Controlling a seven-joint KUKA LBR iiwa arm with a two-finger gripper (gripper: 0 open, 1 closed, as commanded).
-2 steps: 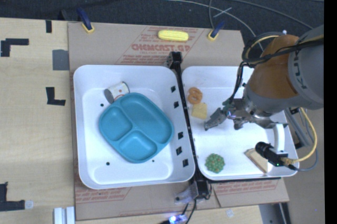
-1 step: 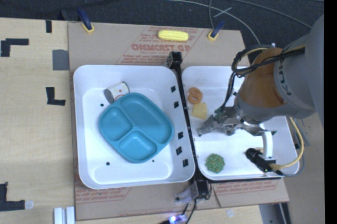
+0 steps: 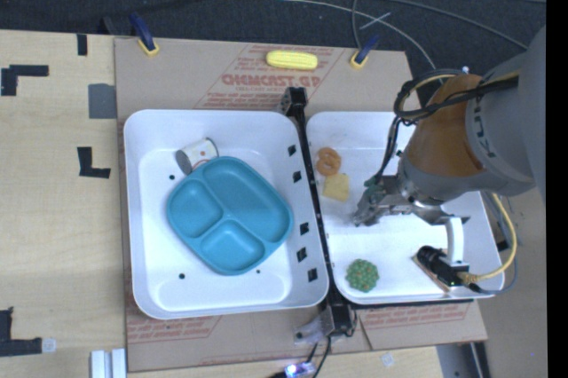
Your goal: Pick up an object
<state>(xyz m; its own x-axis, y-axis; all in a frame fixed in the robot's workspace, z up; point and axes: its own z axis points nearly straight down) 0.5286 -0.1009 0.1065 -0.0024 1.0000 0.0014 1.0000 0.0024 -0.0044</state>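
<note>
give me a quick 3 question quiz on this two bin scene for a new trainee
1. True or false: the blue divided tray lies in the left bin.
2. Which item lies nearest the claw? A) green broccoli-like piece B) pale yellow block C) yellow corn cob
3. Fill in: the corn cob lies outside both bins, on the ______ sheet beyond their far edge.

Key
1. True; a small white cup lies beside it.
2. B; the block lies just left of the claw in the right bin, below an orange-brown ring-shaped piece.
3. Cardboard.
</note>
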